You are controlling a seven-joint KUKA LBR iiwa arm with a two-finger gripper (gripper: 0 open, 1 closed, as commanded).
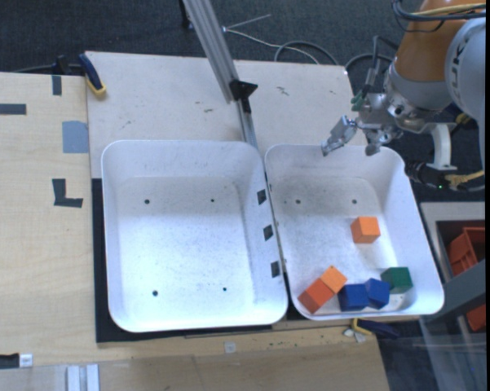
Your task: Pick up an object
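The robot's two-finger metal gripper [355, 141] hangs at the far rim of the right-hand bin, near its upper edge in the camera view. Its two fingers stand spread apart, with nothing between them. One finger [335, 140] points down and to the left, over the bin's back wall; the other sits closer to the wrist. The grey arm with its orange band [440, 23] reaches in from the upper right corner.

Two shallow white plastic bins sit side by side on a pale bench. The left bin [114, 218] has a speckled white floor with four small dark dots. The right bin [408, 186] holds all the small blocks, which lie well apart from the gripper, towards the near end of the bin.

An orange cube [365, 229] rests alone near the middle of the bin's right side. The others cluster along the near wall: a red-orange block [315, 295] at the left, touching a smaller orange block [334, 278] just behind it; a blue block [354, 296] beside them; a second blue block [377, 292] touching it; and a green block [397, 278] at the right end.

A slanted grey metal rail [216, 43] runs from the top of the view down to the gap between the bins. A blue and yellow clamp [92, 75] lies on the bench at the upper left.
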